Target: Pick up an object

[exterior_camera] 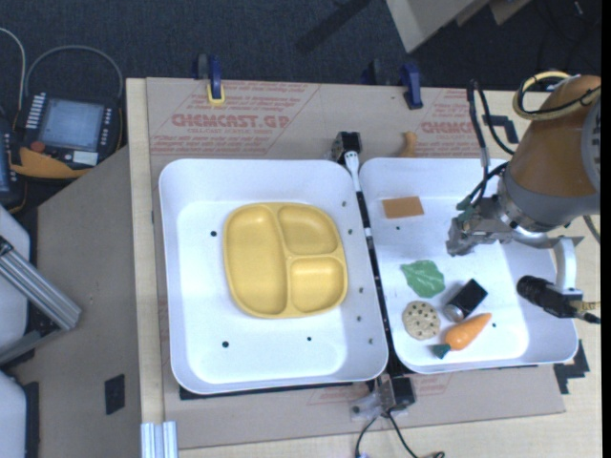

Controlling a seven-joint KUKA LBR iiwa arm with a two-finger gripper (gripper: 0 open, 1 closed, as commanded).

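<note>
I held the pincer above the right bin, over its items for picking; finger state indeterminable.

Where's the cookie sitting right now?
The cookie lies in the right bin, near its front-left corner in the camera view, just below the green leaf and left of the carrot.

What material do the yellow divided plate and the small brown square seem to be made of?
Yellow divided plate: probably moulded plastic, matte to slightly glossy, with smooth rounded compartment walls and uniform colour. Brown square: flat and dull, perhaps cardboard, cork or a toy toast slice; the view leaves it open.
</note>
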